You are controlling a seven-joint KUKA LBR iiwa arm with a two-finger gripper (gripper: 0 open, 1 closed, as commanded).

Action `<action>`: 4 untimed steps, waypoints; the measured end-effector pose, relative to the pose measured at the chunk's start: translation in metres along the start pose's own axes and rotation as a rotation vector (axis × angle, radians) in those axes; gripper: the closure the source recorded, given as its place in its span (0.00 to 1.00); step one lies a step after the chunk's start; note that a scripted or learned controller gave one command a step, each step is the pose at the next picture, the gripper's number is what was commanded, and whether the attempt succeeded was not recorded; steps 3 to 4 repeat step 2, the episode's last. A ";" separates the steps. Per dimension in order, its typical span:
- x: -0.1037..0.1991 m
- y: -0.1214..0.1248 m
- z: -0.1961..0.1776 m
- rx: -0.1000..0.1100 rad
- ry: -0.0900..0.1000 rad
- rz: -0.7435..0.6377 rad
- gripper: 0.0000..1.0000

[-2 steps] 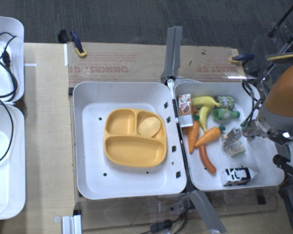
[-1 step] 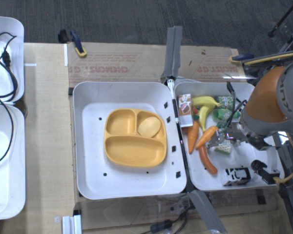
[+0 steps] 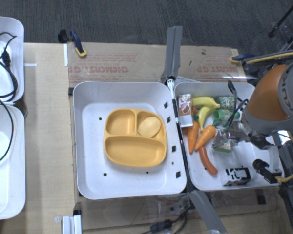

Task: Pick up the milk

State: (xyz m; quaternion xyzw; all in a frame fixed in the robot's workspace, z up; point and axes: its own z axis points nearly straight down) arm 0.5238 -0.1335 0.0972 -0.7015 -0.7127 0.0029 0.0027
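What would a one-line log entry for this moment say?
arm: over right bin | milk: at bin's left wall, ungrasped | yellow tray: left bin

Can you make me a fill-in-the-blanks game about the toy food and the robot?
1. The yellow tray lies in the ____ bin.
2. The bananas lie in the ____ bin.
3. The two carrots are coloured ____.
4. The tray has ____ compartments.

Missing words: left, right, orange, three
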 end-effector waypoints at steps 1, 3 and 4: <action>-0.045 -0.047 0.008 -0.005 0.000 -0.388 1.00; -0.044 -0.047 0.008 -0.005 0.000 -0.388 0.00; -0.044 -0.047 0.008 -0.005 0.000 -0.388 0.00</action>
